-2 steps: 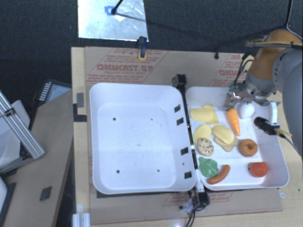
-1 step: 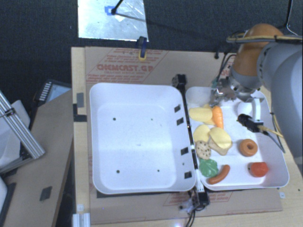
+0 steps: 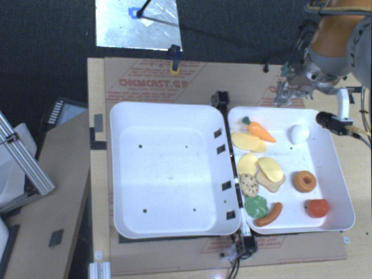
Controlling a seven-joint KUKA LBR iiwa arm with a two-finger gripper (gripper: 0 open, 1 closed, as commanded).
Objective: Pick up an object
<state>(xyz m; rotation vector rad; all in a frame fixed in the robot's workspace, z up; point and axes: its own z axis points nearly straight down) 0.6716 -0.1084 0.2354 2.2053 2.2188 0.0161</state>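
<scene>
A: Gripper (image 3: 289, 90)?
B: Up past the far rim of the right bin (image 3: 337, 156), above the board, not over any item; grip state I cannot tell, nothing seen in it; arm (image 3: 340, 31) comes in from the upper right.
A: Items, relative to the right bin?
B: All inside it; carrot (image 3: 260, 131) near its far-left corner, tilted, leaf end toward the corner; egg (image 3: 300, 133) toward its far side, right of the carrot, apart from it; yellow slice (image 3: 246, 141) just below the carrot, touching it; pale lemon piece (image 3: 247, 164) along its left wall; bread (image 3: 269, 172) just right of that, overlapping; cookie (image 3: 250, 185) below the lemon piece, touching the bread; donut (image 3: 304, 181) mid-right, on its own; green piece (image 3: 256, 205) near its near-left corner; sausage (image 3: 269, 214) touching the green piece, by the near rim; tomato (image 3: 317, 208) near its near-right corner, apart.
A: Left bin (image 3: 125, 156)?
B: Sits flush against the right bin's left wall.
</scene>
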